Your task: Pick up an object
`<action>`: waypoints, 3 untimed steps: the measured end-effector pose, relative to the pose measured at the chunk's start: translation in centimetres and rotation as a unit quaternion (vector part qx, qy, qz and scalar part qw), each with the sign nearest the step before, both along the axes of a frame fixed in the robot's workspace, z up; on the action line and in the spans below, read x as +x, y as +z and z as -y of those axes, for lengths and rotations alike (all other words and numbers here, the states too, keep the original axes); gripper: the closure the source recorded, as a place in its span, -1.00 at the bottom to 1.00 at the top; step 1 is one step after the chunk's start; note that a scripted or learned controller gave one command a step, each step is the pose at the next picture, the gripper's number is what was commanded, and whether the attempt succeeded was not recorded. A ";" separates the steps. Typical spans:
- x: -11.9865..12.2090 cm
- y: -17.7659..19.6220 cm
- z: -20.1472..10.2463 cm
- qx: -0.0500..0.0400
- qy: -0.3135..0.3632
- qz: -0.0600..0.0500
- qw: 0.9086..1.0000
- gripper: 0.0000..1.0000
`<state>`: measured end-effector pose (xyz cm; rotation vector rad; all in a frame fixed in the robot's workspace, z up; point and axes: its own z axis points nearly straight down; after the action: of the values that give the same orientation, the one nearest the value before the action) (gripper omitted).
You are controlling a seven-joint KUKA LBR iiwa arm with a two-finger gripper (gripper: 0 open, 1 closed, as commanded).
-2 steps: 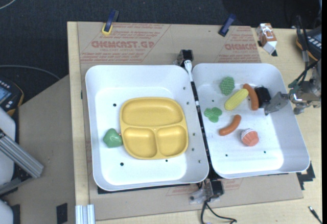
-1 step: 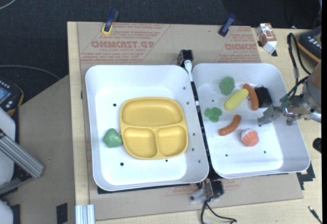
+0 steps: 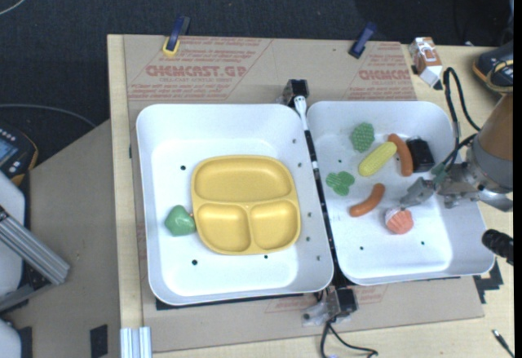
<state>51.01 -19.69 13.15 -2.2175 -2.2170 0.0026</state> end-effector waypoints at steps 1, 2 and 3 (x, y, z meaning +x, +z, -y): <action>-0.1 -5.0 -0.1 0.000 0.000 0.000 1.000 -1.00; 0.0 -3.7 0.0 -0.002 0.000 0.003 1.000 1.00; 0.7 2.6 -0.2 -0.003 0.001 0.007 1.000 1.00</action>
<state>51.69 -19.46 15.75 -2.2258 -2.2286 -0.0046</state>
